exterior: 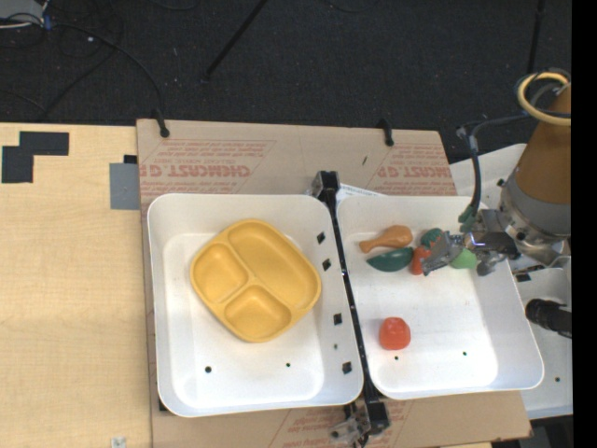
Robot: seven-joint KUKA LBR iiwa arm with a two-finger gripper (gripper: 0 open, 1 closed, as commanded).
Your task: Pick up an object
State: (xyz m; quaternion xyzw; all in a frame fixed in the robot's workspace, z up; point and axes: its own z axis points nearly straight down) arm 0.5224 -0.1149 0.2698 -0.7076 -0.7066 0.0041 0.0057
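The setting is presenting as a robotics laboratory. To the left of the hand [446, 252], two white bins [177, 362] are sitting side by side on a bench [65, 297] lined with printed cardboard sheets [215, 161]. Beyond the hand, black cables [140, 59] are trailing across a dark floor. Black and grey marker patches [37, 152] are lying on the bench far left of the hand.
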